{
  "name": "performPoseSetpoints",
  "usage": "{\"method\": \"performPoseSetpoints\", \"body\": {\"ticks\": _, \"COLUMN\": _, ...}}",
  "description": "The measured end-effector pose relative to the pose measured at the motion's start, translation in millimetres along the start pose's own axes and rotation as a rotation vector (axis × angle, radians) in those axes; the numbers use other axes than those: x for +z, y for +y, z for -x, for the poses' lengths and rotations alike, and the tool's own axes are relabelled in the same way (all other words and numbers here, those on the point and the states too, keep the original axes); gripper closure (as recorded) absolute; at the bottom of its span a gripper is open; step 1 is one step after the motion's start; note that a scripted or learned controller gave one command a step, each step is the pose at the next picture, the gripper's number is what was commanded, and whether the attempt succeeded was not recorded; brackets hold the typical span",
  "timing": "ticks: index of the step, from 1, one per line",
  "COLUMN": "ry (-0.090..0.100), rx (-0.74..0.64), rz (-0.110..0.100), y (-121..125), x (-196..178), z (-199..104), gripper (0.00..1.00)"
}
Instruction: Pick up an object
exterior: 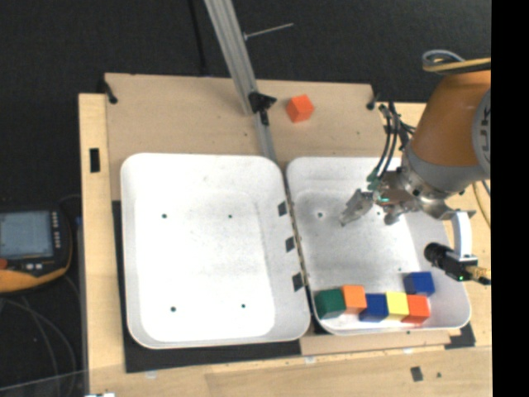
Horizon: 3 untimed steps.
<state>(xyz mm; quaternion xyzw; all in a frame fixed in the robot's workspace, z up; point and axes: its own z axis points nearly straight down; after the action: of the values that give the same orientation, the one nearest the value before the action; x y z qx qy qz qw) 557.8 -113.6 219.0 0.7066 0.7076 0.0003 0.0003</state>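
White plastic makes up both bins. The left bin (140, 222) takes up the table's left half; only a few dark specks show on its floor. An orange cube (299, 108) sits outside both bins, on the bare table (190, 118) near its far edge, just right of a slanted metal rail (240, 56).

The right bin (318, 180) holds the pickable things: a green block (330, 302), an orange block (355, 296), a blue block (374, 306), a yellow block (397, 304), a red-orange block (417, 308) and a second blue block (421, 283) just behind it, all crowded along the bin's near wall, touching or nearly so.

The gripper (364, 205) hangs over the bin's bare middle, well apart from the row, with nothing between its fingers. Whether they are spread or pressed together I cannot tell; they blur into grey against the bin.

To do this step well, the arm should likely travel toward the near wall and choose an end block, the green one or the rear blue one, since those offer at least one free side. The fingers should come down straddling a block across faces not pressed against neighbours or the wall, or they may land on top of it.

The arm's upper links are cut off at the right. How tightly the blocks touch, and the gap to the near wall, are hard to judge from this slant.
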Motion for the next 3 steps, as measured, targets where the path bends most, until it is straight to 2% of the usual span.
{"method": "performPoseSetpoints", "body": {"ticks": 1, "ry": 0.000, "rx": 0.004, "rz": -0.009, "y": -27.2, "x": 118.9, "z": 18.6, "gripper": 0.00}}
{"method": "performPoseSetpoints", "body": {"ticks": 2, "ry": -0.007, "rx": 0.005, "rz": 0.006, "y": 37.1, "x": 121.2, "z": 98.9, "gripper": 0.00}}
{"method": "performPoseSetpoints", "body": {"ticks": 3, "ry": -0.001, "rx": -0.005, "rz": 0.002, "y": 32.7, "x": 121.5, "z": 37.6, "gripper": 0.00}}
